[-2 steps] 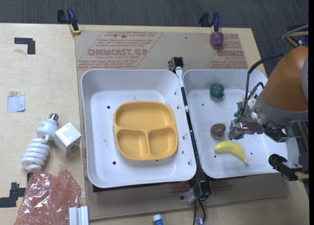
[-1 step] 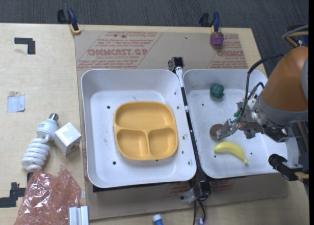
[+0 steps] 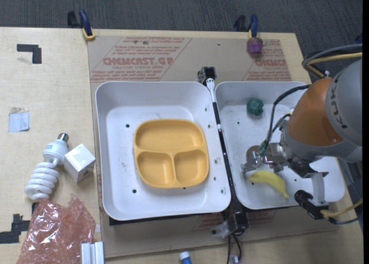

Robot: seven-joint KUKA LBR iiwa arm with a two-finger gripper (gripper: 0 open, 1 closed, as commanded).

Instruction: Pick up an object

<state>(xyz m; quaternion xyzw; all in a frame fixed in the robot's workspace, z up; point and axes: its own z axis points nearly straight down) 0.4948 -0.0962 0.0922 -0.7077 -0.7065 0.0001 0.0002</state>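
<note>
The left bin [image 3: 109, 142] was largely occupied by 1 yellow divided plate [image 3: 171, 152], leaving open floor only along its walls. In the right bin [image 3: 230, 142], the upper-left floor lay open apart from a green ball [image 3: 255, 106]. The arm [image 3: 326, 121] covered the right side; a banana [image 3: 271, 181] lay at lower centre.

The gripper [image 3: 255, 162] is down inside the right bin [image 3: 233, 142], with a yellow banana [image 3: 271, 181] lying just beside it toward the near rim and a small green ball [image 3: 255, 106] well beyond it near the far wall. Across the divider on the gripper's far side from the arm, the left bin [image 3: 115, 142] holds a yellow sectioned plate [image 3: 171, 153]. Farther off that way, a spiral light bulb [image 3: 47, 170] and a small white box [image 3: 79, 162] lie on the bench.
</note>
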